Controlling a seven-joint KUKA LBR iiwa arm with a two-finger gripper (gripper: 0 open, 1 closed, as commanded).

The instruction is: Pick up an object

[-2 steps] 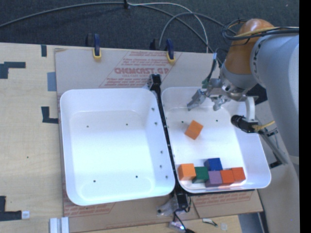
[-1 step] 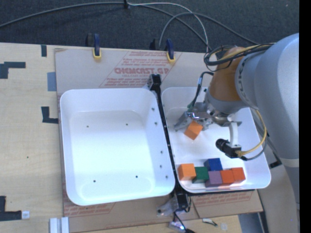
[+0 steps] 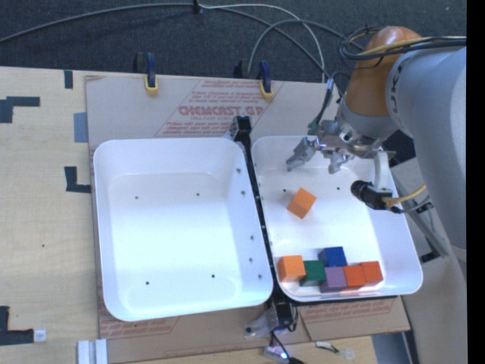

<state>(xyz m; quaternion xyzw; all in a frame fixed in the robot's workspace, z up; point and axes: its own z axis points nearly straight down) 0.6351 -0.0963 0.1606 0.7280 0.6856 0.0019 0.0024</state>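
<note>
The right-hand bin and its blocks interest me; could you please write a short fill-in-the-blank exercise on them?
1. The lone orange block lies in the ____ bin.
2. In the cluster at that bin's near edge, the block farthest from the rim is ____.
3. The green block touches a ____ block on its right in the view.
4. The gripper is above the ____ bin.

Missing words: right; blue; purple; right

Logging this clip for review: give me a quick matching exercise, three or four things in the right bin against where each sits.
Things:
1. lone orange cube
2. blue cube
3. gripper
4. purple cube

Places:
A. near edge of the right bin, between the green cube and an orange one
B. above the bin's far end
C. mid-bin, apart from the others
D. just behind the near row

Pairs: 1-C, 2-D, 3-B, 4-A
</note>
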